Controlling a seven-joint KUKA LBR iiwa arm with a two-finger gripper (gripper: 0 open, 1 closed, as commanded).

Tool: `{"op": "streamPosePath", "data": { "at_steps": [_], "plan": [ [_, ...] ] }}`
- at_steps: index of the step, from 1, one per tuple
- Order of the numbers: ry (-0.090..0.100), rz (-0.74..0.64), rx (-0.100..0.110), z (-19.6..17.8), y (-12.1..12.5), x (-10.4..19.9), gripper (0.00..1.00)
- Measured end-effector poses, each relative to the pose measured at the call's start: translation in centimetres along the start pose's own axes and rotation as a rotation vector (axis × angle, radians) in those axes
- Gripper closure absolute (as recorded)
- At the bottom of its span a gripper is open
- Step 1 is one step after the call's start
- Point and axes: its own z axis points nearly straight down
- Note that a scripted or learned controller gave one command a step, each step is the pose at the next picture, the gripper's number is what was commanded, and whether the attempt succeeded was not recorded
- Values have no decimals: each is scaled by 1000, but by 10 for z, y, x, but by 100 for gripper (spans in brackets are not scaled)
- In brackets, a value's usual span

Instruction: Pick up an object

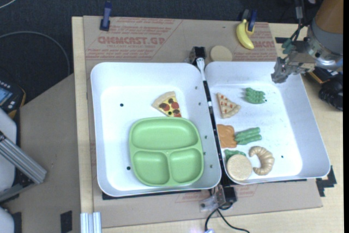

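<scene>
My gripper (280, 75) hangs over the far right part of the right bin (305, 117), its fingers pointing down with nothing seen between them. Below and left of it lies a green broccoli piece (254, 96). A pizza slice (227, 105) sits near the bin's left wall. Toward the front are a carrot (226, 136), a green bean pod (248, 135), a croissant (263, 159) and a round cracker (239, 168). In the left bin (109, 117) rest a second pizza slice (168, 105) and a green divided plate (166, 150).
A toy banana (245, 35) and a beige disc (221, 54) lie on the cardboard behind the bins. A black clip (198, 54) holds the bins' shared rim at the back. The arm's wrist (322, 41) stands at the right edge.
</scene>
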Motion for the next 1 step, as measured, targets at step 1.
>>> {"op": "streamPosePath", "data": {
  "at_steps": [1],
  "plan": [
    [1,-4,-6,-114,-45,52,100]
  ]
}}
